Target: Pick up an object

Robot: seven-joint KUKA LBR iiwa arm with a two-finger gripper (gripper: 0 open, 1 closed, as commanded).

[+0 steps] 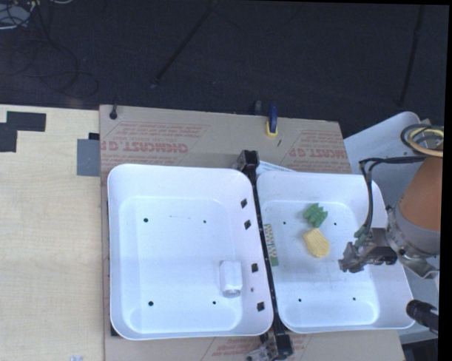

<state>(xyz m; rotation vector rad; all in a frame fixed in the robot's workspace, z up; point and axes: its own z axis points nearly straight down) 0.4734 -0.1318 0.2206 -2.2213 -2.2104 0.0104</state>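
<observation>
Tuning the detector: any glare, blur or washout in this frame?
Camera view: white bins nearly blown out, so the white object in the left one barely separates; green and yellow objects contrast well; end effector soft, dark; background underexposed.

The bench is viewed by a single fixed camera placed above it, directed downward at a slant. Both white bins, the left bin [129, 210] and the right bin [369, 307], are taken in whole at a moderate distance. The dark floor [216, 50] is seen beyond the bench's far edge. The arm [425, 198] is admitted from the right.
</observation>
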